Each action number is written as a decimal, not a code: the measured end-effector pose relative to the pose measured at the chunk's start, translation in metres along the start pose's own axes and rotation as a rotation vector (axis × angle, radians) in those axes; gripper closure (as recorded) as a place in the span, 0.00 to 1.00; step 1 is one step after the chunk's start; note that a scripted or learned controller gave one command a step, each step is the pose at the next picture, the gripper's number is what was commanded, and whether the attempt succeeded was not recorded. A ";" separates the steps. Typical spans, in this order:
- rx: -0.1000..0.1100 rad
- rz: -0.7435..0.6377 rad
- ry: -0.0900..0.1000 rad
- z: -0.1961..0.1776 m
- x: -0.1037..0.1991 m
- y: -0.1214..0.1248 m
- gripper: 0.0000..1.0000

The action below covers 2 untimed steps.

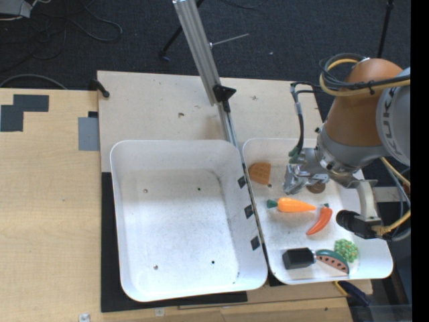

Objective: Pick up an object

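Observation:
The right bin (375, 268) holds several toy foods. An orange carrot (295, 206) with a green tip lies mid-bin, with a red chili pepper (320, 221) just to its right. A tan bread-like piece (260, 173) sits near the bin's upper left. At the front lie a black block (297, 257), a watermelon slice (332, 261) and a green broccoli-like piece (346, 249). My gripper (295, 179) hangs over the bin's upper middle, just above the carrot and right of the tan piece. Nothing shows between its fingers.
The left bin (134, 260) stands beside the right one, with black clips (249, 210) along the shared wall. A slanted aluminium bar (201, 52) rises behind the bins. A brown rounded object (316, 188) lies partly hidden under the wrist. Cables run along the arm at right.

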State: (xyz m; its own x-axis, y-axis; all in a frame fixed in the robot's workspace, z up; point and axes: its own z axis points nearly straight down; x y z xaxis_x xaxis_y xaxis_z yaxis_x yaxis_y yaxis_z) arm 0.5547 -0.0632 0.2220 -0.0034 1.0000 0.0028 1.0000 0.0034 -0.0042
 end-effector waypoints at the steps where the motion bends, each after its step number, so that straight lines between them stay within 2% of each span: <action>1: 0.001 -0.001 0.000 0.007 0.060 0.000 1.00; 2: -0.001 -0.002 0.000 0.005 0.122 0.002 1.00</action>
